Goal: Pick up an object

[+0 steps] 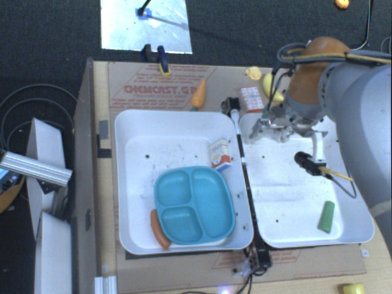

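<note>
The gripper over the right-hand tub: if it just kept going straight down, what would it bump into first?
Probably the bare white floor of the right bin. The gripper hangs over its back left corner, and nothing lies under it, though depth is hard to judge.

The brown cardboard sheet (160,86) lying under the two white bins carries red printing along its far strip. The largest word reads "CHEMCAST" followed by letters that look like "G.P", partly covered by an orange carrot-shaped toy (198,95). Smaller red lines sit above and below that word, too fine to read. A small carton (220,154) in the left bin and a little box (251,98) beyond the right bin both bear printed patches, none legible.
</note>
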You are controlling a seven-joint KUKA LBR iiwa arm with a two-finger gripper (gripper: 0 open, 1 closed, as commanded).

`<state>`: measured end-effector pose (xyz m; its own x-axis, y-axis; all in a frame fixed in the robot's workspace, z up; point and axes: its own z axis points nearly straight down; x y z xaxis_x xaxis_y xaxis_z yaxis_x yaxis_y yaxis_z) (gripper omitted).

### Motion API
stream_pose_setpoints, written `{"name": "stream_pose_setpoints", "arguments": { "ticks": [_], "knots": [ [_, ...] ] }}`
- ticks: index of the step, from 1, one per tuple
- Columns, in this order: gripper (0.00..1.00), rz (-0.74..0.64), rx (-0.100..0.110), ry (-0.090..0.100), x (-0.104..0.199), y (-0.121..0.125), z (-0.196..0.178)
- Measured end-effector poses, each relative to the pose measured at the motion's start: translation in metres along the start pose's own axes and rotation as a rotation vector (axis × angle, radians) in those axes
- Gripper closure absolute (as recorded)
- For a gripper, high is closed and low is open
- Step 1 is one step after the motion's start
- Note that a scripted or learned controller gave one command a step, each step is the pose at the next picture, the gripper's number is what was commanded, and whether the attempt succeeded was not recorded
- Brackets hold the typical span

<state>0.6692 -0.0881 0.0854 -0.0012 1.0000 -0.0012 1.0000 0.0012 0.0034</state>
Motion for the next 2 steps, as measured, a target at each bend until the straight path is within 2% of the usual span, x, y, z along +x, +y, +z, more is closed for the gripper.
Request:
{"name": "stream_pose_setpoints", "arguments": {
  "ticks": [1, 2],
  "knots": [
    [0.0, -0.003, 0.0, 0.0, 0.005, 0.0, 0.0],
    [1.0, -0.005, -0.003, 0.0, 0.005, 0.001, -0.011]
  ]
}}
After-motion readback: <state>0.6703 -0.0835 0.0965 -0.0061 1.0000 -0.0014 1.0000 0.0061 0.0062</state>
